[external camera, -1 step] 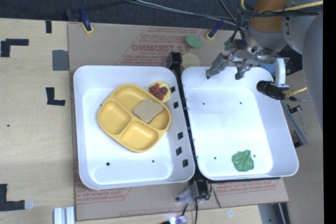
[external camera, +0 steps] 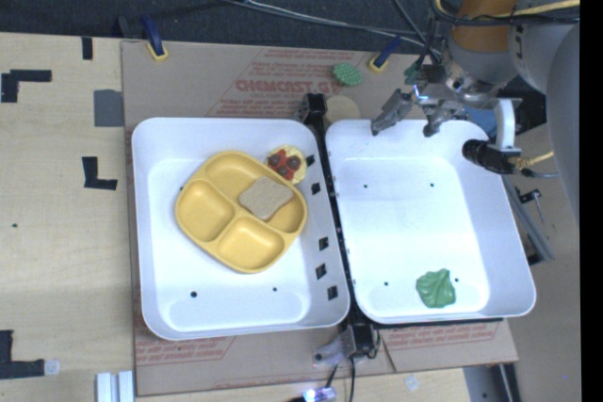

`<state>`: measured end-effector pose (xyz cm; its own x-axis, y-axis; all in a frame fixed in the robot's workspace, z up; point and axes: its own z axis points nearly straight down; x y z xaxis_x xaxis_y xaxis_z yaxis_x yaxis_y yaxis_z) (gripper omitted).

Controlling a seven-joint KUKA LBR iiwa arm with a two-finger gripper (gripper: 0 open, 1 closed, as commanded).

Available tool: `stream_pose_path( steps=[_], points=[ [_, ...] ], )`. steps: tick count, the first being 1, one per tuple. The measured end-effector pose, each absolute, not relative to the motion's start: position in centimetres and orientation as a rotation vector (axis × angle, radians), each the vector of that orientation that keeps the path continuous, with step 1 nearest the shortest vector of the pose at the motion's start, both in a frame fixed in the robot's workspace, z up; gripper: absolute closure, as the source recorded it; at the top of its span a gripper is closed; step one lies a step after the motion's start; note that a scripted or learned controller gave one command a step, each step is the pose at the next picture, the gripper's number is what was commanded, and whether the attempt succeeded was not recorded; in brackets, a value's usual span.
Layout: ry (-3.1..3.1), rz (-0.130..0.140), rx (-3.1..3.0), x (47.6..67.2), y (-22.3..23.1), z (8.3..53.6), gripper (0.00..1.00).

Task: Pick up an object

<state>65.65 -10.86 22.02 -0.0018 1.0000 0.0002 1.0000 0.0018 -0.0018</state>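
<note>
A crumpled green leaf-shaped soft piece (external camera: 435, 288) lies nearest, in the near right corner of the right white bin (external camera: 490, 231). In the left white bin (external camera: 155, 202), further back, sits a yellow plastic divided plate (external camera: 212, 212) with a flat tan bread-like slice (external camera: 265, 197) resting on its far right compartment. Just beyond the plate's far edge, against the bin's right wall, lies a small yellow-and-red toy piece (external camera: 288, 162). Above the far left corner of the right bin hangs the grey two-finger gripper (external camera: 411, 120), its fingers spread wide apart with nothing between them, well apart from the green leaf. On the brown cardboard sheet (external camera: 254, 80) beyond the bins, faint red printing reads partly as "CHEMCAST"; the rest is illegible. A small green dotted disc (external camera: 347, 73) rests on it, far side.
</note>
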Motion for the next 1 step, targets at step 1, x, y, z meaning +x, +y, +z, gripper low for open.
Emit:
stream_pose_path(
  steps=[1],
  points=[
    [-2.221,0.007,-2.218,65.09,-11.06,17.52,0.0]
  ],
)
